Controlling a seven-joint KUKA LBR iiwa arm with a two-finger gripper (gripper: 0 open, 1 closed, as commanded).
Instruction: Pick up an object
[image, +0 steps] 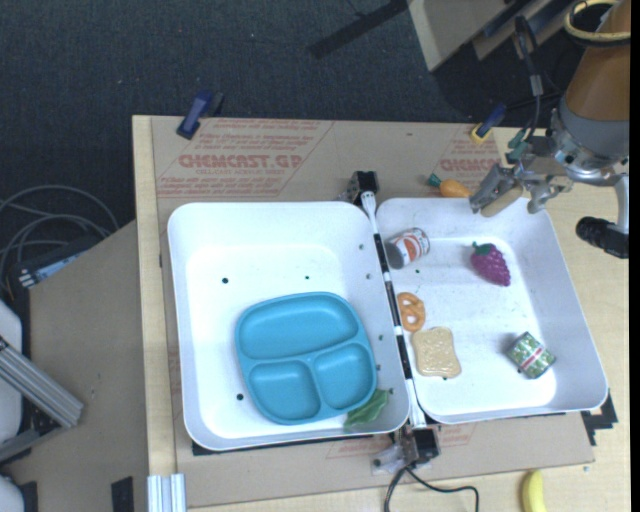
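Observation:
My gripper (517, 197) hangs over the far edge of the right bin (575, 300), its two fingers spread apart with nothing between them. Below it in the bin lie a purple grape bunch (490, 263), a small can on its side (407, 246), a pretzel (411, 311), a slice of toast (437, 352) and a green wrapped box (530, 354). The grapes are the nearest object to the fingers, slightly nearer the camera and to the left.
The left bin (200, 250) holds a blue divided plate (304, 354) and a green leafy piece (367, 409) at its near right corner. A small orange carrot (452, 186) lies on the bench behind the right bin. A yellow item (533, 492) sits at the bench's front.

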